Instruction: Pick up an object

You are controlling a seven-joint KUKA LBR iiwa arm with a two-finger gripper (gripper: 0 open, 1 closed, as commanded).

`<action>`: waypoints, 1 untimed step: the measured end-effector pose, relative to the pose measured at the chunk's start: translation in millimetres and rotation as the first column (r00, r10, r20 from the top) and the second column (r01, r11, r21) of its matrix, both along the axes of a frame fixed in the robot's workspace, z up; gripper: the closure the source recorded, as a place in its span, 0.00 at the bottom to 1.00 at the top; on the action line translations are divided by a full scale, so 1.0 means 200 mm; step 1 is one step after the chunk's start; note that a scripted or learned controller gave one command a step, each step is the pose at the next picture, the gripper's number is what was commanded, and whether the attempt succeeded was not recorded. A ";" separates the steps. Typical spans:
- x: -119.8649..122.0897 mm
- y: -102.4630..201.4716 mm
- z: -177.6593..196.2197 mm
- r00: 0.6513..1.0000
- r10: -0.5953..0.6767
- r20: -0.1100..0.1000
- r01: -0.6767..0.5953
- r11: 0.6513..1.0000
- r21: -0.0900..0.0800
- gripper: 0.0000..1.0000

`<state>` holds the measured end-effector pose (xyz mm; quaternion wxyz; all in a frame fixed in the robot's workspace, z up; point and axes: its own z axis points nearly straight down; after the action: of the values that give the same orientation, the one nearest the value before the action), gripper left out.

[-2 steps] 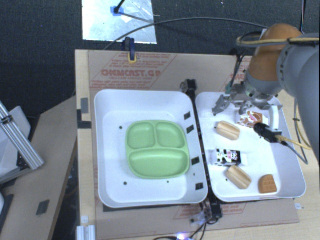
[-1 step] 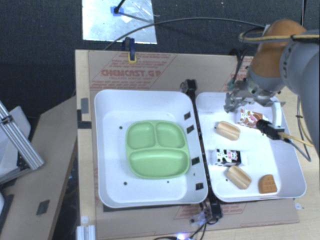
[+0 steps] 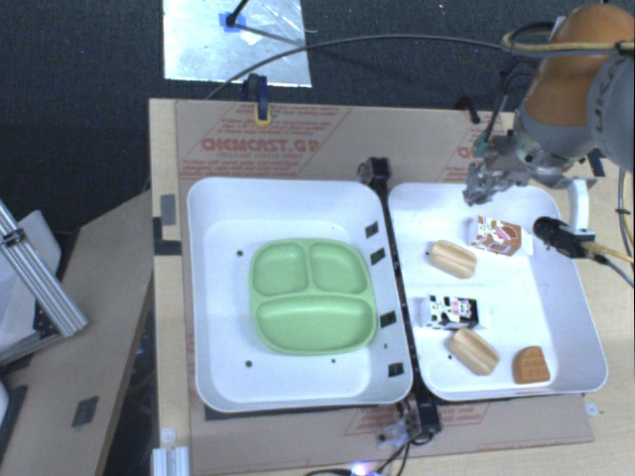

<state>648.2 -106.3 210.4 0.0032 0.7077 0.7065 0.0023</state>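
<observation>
Left bin (image 3: 213, 266): green tray (image 3: 313, 296) | right bin (image 3: 575, 315): snacks | gripper (image 3: 484, 191) jaws: cannot tell

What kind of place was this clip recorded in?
Probably a robot lab test bench: two white bins clamped side by side on a board, a green divided plate, toy food pieces such as a bread roll, and the gripper above.

I work in a robotics lab: my two shallow white plastic bins (image 3: 397, 266) sit clamped on a masked acrylic sheet (image 3: 298, 137), with loose black cables (image 3: 397, 40) and an aluminium extrusion frame (image 3: 40, 281) nearby.
</observation>
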 end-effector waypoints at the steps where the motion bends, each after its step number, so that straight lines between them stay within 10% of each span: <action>1: 0.03 0.04 0.25 1.000 0.007 0.000 -0.007 1.000 0.000 1.00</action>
<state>654.4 -98.0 260.5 0.0031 0.7052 0.7090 0.0025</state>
